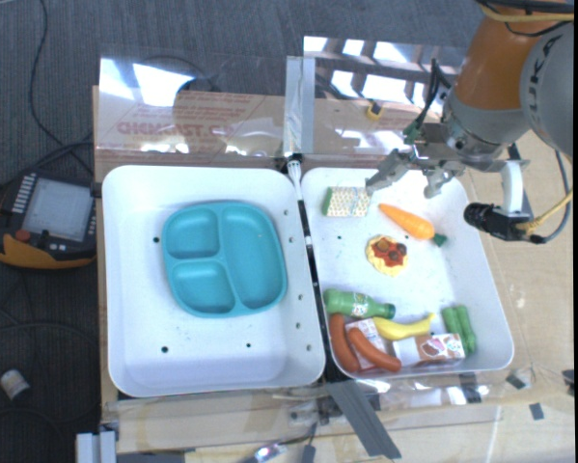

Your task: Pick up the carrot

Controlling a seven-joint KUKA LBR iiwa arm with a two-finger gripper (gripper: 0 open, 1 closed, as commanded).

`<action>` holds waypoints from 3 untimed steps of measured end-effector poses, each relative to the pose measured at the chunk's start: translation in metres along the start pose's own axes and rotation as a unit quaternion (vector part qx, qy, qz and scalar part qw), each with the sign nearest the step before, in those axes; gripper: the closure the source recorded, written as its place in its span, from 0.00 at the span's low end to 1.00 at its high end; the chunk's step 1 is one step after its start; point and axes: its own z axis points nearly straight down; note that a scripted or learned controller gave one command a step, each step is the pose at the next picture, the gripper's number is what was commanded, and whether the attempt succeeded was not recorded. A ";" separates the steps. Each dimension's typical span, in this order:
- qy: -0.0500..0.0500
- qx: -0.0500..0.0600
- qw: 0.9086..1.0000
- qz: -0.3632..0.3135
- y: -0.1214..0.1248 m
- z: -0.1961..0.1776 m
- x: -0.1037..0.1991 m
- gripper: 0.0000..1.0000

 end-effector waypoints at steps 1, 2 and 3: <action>-0.001 0.000 1.000 -0.006 -0.043 0.068 -0.073 0.00; 0.000 -0.001 0.999 0.034 0.018 0.157 -0.096 0.00; 0.000 0.004 0.999 0.033 0.016 0.152 -0.094 1.00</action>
